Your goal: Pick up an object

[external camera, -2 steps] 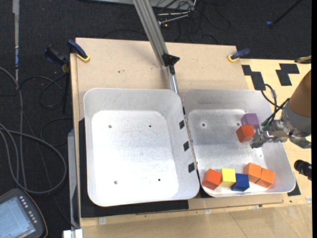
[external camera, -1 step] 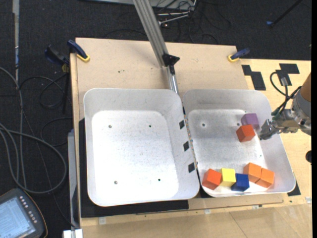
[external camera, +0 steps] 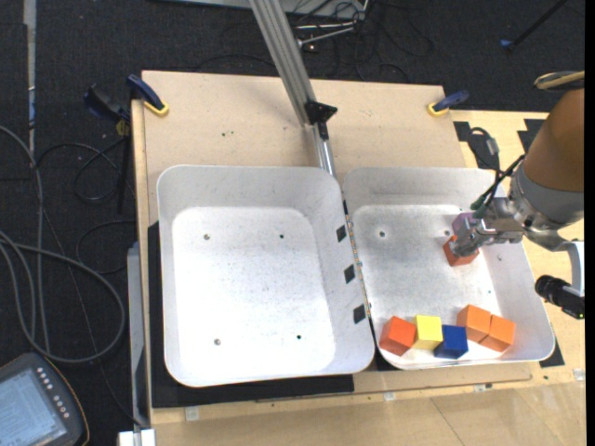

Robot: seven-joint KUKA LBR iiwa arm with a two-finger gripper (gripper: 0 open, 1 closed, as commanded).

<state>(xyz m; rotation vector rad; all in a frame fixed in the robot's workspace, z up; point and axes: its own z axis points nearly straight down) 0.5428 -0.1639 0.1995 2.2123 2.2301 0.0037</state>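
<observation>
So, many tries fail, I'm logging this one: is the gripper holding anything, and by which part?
Cannot be told. The gripper sits on top of a red-orange block in the right bin, hiding any hold.

Hand (external camera: 462,240) over red block (external camera: 459,254), right bin (external camera: 521,277)

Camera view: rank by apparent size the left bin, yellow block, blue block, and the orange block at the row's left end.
1. left bin, by far largest.
2. orange block.
3. yellow block and blue block: look about alike, not ranked.
</observation>
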